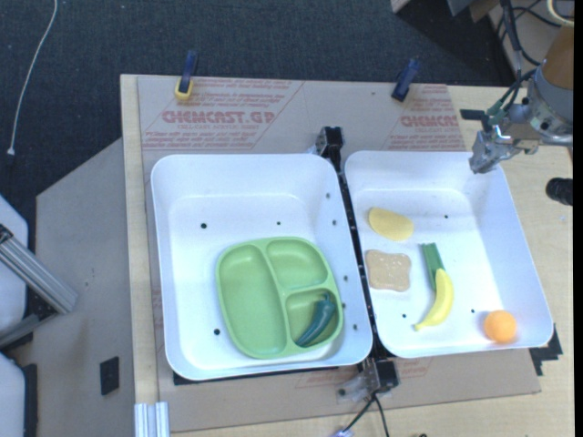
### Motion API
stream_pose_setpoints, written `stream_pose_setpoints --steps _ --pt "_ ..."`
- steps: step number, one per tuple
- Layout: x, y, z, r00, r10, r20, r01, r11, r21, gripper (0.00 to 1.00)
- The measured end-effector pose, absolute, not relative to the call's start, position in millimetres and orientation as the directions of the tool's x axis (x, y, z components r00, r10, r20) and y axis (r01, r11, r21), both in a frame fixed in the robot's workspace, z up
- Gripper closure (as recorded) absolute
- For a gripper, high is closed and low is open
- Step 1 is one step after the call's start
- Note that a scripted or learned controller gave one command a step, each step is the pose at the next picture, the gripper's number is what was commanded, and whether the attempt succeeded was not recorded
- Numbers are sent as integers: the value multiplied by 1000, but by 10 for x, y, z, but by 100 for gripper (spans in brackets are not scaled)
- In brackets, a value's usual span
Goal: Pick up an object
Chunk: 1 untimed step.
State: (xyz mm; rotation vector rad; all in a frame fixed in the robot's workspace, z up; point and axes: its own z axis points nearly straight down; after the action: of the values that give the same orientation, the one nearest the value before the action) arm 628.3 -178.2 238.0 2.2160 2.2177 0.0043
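Bench top is a tan board (273, 107) printed with red lettering, held by a yellow-and-blue clamp (186, 76) at 11 o'clock and a blue clamp (406, 79) at 1 o'clock; dark carpet floor (228, 16) around it, white cable (36, 44) trailing at 10 o'clock. Two white bins side by side: left bin (182, 198), right bin (519, 244). Left bin holds a green divided plate (255, 299) with a dark green pepper (317, 322) in its small compartment at 5 o'clock of the plate. Right bin: yellow oval piece (390, 224) at its 11 o'clock, tan bread slice (389, 270) just below it, banana (438, 301) centre, orange ball (500, 326) at the bin's 5 o'clock corner. Banana's long axis runs roughly 12-to-7, curved, lower tip pointing to 7 o'clock; a green piece (430, 255) sits at its upper end, touching or nearly so. Gripper (484, 157) hangs over the right bin's 1 o'clock rim, well apart from every object, nothing between its fingers; can't tell if it's released or clenched at this resolution.
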Motion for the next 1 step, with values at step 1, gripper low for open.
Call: stream_pose_setpoints --steps 1 --pt "6269 -1233 2278 -5 1000 3 1000 5 -3 100"
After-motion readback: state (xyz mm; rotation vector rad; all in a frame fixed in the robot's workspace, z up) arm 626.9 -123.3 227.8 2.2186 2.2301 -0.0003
